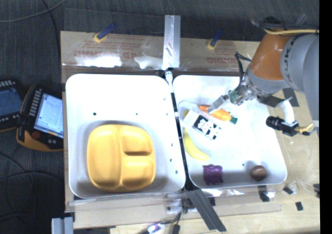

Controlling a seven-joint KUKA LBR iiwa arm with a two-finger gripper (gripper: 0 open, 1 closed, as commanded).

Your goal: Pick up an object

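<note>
The right bin [270,147] holds several things. An orange carrot-like toy [220,114] with a green tip lies near its middle, beside a white block with black marks [205,126]. A yellow banana [194,148] lies along the left wall, a purple object [212,174] sits near the front wall, and a brown ball [258,172] rests at the front right. My gripper [222,103] reaches in from the right, slanting down-left, with its tip just above the back end of the carrot toy. Nothing shows between its tips.
The left bin [93,93] holds a yellow sectioned tray [120,156] in its front half. A raised divider [177,134] separates the two bins. A handheld pendant [41,119] lies on the floor at the left.
</note>
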